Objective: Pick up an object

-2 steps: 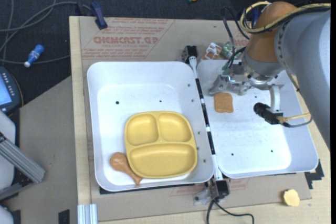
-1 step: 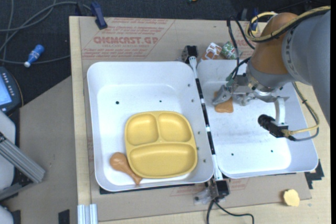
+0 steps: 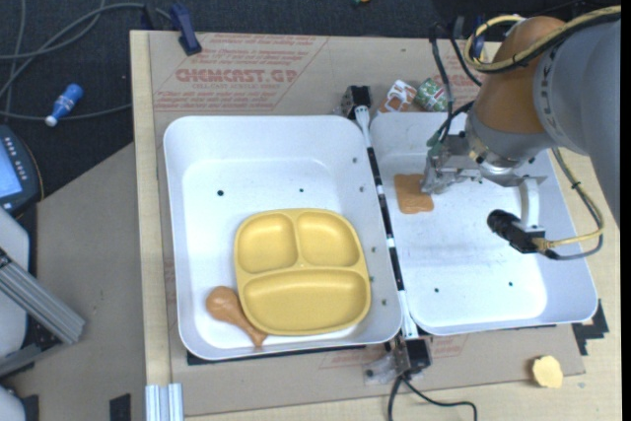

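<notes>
Cardboard-topped bench [image 3: 246,64] carrying two white bins, we are seeing a yellow divided plate [image 3: 299,271] half covering a drumstick toy [image 3: 229,308] leftward, a tan flat piece [image 3: 414,193] in the right bin [image 3: 473,291], the gripper [image 3: 441,175] reaching down beside it, its tips blurring together, arm bending in from the right.

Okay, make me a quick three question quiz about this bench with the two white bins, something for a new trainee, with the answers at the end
1. True or false: the yellow divided plate lies in the left bin.
2. Which thing is nearest the end effector? A) tan flat piece B) orange drumstick toy C) blue bottle
3. Fill in: the drumstick toy touches the plate's lower ____ corner.

Key: 1 true. 2 A; it lies in the right bin by the divider. 3 left.
</notes>
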You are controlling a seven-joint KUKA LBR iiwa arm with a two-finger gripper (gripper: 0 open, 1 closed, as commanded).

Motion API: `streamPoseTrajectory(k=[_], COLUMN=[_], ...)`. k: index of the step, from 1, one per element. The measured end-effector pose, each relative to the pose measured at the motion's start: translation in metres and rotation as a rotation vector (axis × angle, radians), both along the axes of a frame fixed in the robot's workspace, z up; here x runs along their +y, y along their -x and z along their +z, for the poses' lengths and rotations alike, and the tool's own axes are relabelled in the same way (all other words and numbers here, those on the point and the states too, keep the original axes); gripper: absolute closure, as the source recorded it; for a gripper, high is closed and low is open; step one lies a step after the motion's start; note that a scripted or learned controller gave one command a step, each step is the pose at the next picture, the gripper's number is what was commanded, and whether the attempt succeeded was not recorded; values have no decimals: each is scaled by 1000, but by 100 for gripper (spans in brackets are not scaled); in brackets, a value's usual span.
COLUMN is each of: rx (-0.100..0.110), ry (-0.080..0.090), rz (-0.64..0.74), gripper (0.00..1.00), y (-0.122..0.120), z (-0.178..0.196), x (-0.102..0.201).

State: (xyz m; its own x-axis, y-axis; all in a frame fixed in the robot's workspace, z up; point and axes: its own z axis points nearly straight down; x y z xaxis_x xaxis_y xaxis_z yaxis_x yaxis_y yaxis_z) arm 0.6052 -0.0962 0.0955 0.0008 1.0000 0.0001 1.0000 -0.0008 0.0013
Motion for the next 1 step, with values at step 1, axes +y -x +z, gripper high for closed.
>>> streamPoseTrajectory(k=[1], rx=[7], ry=[-1], rz=[-3], gripper=[100], y=[35], z=[-12], x=[-26])
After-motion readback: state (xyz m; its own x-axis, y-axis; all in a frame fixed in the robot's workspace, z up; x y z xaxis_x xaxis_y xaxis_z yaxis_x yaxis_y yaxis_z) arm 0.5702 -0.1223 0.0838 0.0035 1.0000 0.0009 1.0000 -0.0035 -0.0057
